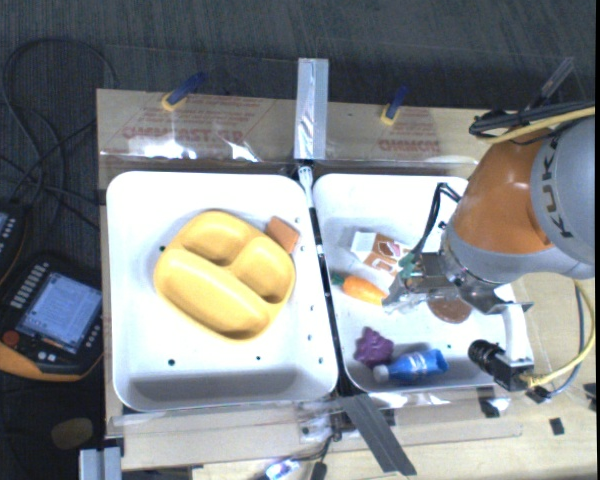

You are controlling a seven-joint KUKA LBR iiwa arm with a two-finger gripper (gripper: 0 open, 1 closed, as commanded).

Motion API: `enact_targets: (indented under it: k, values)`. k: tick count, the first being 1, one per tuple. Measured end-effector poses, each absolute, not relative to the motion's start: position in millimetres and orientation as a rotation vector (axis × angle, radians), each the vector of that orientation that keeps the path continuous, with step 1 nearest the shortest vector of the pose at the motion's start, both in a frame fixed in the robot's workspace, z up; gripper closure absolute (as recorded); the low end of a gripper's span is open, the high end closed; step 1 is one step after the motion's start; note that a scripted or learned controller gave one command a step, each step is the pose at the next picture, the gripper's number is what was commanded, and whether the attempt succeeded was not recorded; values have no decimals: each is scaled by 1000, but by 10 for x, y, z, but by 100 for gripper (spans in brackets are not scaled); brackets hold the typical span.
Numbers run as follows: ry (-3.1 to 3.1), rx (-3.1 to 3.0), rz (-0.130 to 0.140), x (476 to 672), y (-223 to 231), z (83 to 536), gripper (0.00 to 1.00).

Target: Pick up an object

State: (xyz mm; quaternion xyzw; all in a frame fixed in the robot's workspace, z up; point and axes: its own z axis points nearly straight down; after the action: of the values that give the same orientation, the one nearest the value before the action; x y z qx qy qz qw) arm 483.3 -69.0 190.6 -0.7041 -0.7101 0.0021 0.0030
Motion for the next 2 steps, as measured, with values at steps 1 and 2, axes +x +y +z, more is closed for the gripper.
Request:
enact_targets:
  k: [1, 2]
  values:
    - [-2226, -2208, 7, 4832, -691, 1906, 0]
    - [-2023, -2399, 6, 4832, -319, 1823, 0]
